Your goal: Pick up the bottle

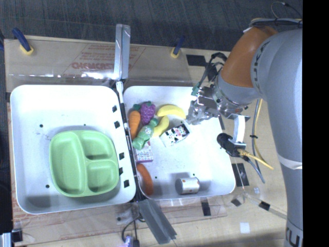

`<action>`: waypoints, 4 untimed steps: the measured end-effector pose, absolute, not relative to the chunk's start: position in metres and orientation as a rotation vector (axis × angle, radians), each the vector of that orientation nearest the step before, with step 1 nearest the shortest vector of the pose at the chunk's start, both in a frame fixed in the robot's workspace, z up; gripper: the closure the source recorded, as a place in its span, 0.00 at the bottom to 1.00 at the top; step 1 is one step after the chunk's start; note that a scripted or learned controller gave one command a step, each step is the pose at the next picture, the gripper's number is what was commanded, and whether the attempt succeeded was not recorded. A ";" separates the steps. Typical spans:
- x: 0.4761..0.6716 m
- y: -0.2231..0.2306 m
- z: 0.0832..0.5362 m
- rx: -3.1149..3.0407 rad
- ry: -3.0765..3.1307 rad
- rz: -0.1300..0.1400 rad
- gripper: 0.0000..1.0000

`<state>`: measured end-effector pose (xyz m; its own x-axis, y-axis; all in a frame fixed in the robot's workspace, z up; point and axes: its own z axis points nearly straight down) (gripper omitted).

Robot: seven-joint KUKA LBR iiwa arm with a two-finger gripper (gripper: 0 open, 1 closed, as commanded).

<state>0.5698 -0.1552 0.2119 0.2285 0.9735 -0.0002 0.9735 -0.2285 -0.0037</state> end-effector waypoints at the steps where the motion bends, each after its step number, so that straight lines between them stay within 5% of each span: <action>1: 0.613 -0.191 0.285 -2.408 -2.016 0.002 1.00; 2: 0.657 -0.192 0.203 -2.428 -1.987 0.005 1.00; 3: 0.657 -0.197 0.295 -2.419 -2.003 0.000 1.00; 4: 0.658 -0.199 0.329 -2.448 -1.966 0.000 1.00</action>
